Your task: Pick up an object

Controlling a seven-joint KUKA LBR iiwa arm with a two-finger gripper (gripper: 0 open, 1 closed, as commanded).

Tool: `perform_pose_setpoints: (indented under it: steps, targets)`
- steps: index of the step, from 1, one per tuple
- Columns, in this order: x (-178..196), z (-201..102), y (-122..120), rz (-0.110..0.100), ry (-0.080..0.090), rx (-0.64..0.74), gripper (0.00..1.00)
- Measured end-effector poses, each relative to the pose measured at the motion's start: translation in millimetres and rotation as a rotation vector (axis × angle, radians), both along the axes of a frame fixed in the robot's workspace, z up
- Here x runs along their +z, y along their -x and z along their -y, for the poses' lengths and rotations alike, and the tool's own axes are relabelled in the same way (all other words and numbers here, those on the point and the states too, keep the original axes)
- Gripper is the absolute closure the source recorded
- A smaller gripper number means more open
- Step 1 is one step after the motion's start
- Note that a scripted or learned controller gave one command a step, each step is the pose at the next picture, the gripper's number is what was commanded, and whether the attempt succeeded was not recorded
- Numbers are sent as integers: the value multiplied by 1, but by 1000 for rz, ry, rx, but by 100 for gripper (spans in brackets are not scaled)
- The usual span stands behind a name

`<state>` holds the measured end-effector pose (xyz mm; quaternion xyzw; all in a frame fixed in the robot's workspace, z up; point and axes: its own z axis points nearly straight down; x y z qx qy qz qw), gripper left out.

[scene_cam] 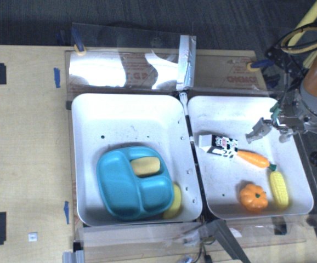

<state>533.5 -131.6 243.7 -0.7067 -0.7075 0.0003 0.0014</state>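
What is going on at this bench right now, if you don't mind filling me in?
A grey robot arm reaches in from the right, and its gripper hovers over the right bin with nothing between its fingers. Below it lie a carrot, a black-and-white carton, a small pumpkin and a corn cob. The left bin holds a blue divided tray with a yellow piece on it. Nothing has been picked up yet.

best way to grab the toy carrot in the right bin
Grip the carrot across its thick orange middle, coming straight down from above. It lies flat and slanted, so the fingers should close across its narrow width. Its left tip sits near the black and white carton and its green end near the corn cob; the middle looks freest.
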Motion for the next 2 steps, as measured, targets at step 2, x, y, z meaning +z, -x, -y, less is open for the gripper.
perform_pose_setpoints:
  steps: [2]
  targets:
    - [-157,61,-21,6,2,118,0]
